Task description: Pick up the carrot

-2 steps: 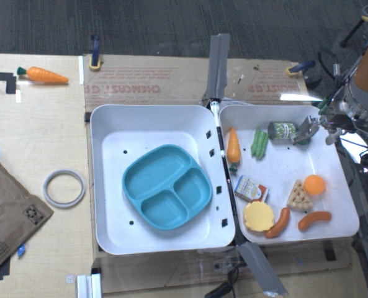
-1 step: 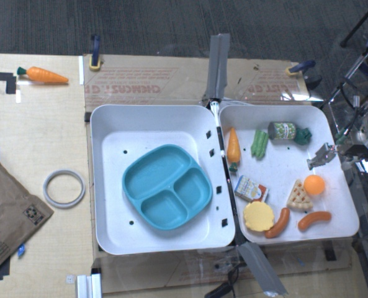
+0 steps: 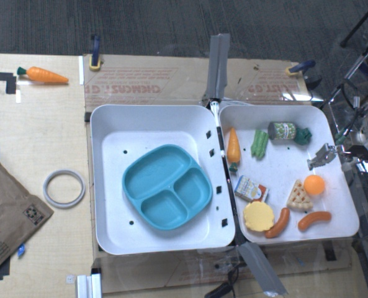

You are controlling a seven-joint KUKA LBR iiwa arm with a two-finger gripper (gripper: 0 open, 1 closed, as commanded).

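My claw [image 3: 323,156] hangs at the right bin's edge (grip state unclear); the carrot [image 3: 233,145] lies untouched, everything left

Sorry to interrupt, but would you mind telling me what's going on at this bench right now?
The arm is after the carrot, which lies untouched at the left edge of the right bin among other toy food. The end effector is over that bin's right side, well away from the carrot and holding nothing. The left bin holds a blue tray.

Two carrots [image 3: 233,145] [image 3: 42,75], two sausages [image 3: 278,223] [image 3: 314,220]
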